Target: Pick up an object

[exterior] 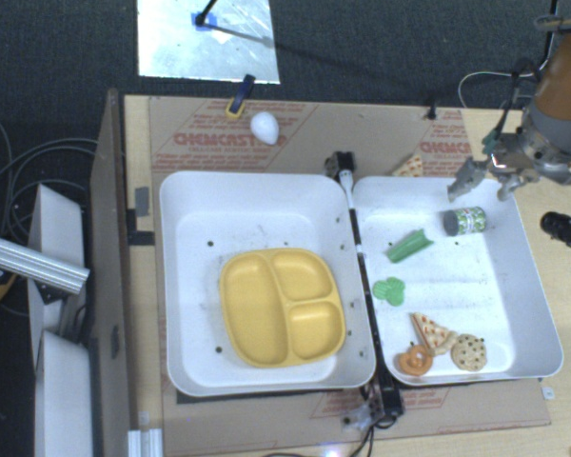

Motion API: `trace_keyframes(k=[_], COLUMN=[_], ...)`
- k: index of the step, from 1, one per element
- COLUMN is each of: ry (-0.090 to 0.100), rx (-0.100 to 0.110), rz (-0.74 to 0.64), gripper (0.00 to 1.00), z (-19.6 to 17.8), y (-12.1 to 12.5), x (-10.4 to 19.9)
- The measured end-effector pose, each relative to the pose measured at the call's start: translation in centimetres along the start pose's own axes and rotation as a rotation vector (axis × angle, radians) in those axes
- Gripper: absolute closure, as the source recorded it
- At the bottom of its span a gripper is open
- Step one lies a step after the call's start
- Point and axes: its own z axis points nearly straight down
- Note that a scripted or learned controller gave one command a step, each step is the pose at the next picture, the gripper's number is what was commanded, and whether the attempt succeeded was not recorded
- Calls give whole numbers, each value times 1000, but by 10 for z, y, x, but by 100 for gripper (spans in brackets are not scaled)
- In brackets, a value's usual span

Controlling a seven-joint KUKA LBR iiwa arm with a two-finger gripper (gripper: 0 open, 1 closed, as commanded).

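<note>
On the bench, the right white bin (533, 293) holds a small green-labelled can (465, 221); the gripper (482, 181) hovers above, fingers wide, holding nothing. It should come straight down, centred over the can.

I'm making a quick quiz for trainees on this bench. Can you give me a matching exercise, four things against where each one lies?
Things:
1. yellow tray
2. can
3. cookie
4. white egg

Places:
A. on the cardboard behind the bins
B. near corner of the right bin
C. in the left bin
D. far end of the right bin, just below the gripper

Pairs: 1-C, 2-D, 3-B, 4-A
</note>
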Motion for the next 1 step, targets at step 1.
trace_keyframes(k=[1], ry=[-2], rx=[2], rz=[3], gripper=[0], z=[83], y=[30], x=[-31])
